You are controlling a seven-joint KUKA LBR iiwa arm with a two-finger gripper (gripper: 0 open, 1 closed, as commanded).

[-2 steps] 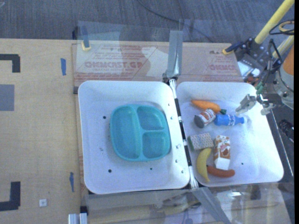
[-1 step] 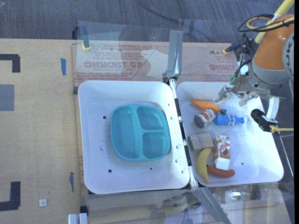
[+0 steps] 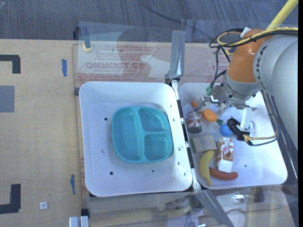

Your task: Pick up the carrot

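The carrot (image 3: 209, 116), a short orange piece, lies in the upper left part of the right bin (image 3: 265, 169). My gripper (image 3: 214, 101) hangs just above and slightly behind it, under the orange wrist band. The wrist body hides the gripper's tips, so whether it touches the carrot cannot be made out. A smaller orange bit (image 3: 194, 104) lies to the left of the carrot.
Around the carrot lie a small can (image 3: 193, 122), a blue ball (image 3: 226, 129), a speckled pad (image 3: 204, 143), a carton (image 3: 226, 153), a banana (image 3: 205, 167) and a red sausage (image 3: 224, 175). The left bin (image 3: 94, 103) holds a teal divided plate (image 3: 142, 134).
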